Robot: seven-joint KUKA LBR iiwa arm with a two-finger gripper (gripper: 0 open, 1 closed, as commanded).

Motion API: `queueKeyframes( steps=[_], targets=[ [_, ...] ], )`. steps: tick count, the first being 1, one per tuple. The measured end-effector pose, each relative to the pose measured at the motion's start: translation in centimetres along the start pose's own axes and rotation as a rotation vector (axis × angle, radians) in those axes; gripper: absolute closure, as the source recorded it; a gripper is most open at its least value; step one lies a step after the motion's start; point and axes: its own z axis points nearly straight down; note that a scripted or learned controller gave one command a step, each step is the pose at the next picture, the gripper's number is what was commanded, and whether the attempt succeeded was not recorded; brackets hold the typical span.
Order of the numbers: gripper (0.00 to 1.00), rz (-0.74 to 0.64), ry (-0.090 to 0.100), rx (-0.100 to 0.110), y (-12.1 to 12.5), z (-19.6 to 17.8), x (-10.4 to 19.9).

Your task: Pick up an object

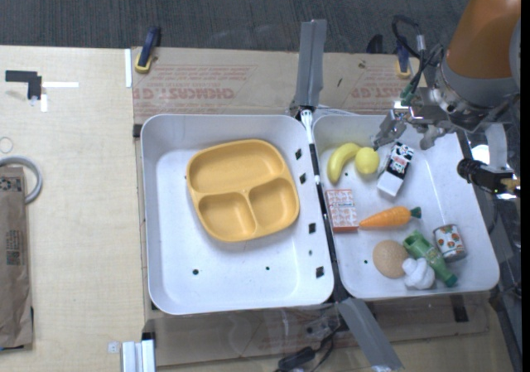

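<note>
My gripper [408, 135] hangs over the back of the right bin [480, 221], its two fingers spread apart with nothing between them. Just below it a small white carton with black print [395, 171] lies on the bin floor. A banana [340, 161] and a lemon [367, 161] lie to the left of the carton. Further forward are a pink-orange box [341, 208], a carrot [387, 218], a tan round bun [389, 258], a green and white item [427, 261] and a small can [448, 241].
The left bin [166, 271] holds a yellow divided plate [243, 190]. A grey divider bar [311, 64] stands between the bins at the back. Cardboard lies behind the bins, and a brown paper bag [12, 254] lies at the far left.
</note>
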Motion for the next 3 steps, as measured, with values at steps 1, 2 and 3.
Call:
queueKeyframes(
  steps=[1,2,3],
  targets=[
    [1.00,0.000,-0.001,0.001,0.0,-0.8,-0.1],
    [0.00,0.000,-0.001,0.001,0.0,-0.8,-0.1],
    [0.00,0.068,0.001,0.000,-6.1,9.3,-1.0]
  ],
)
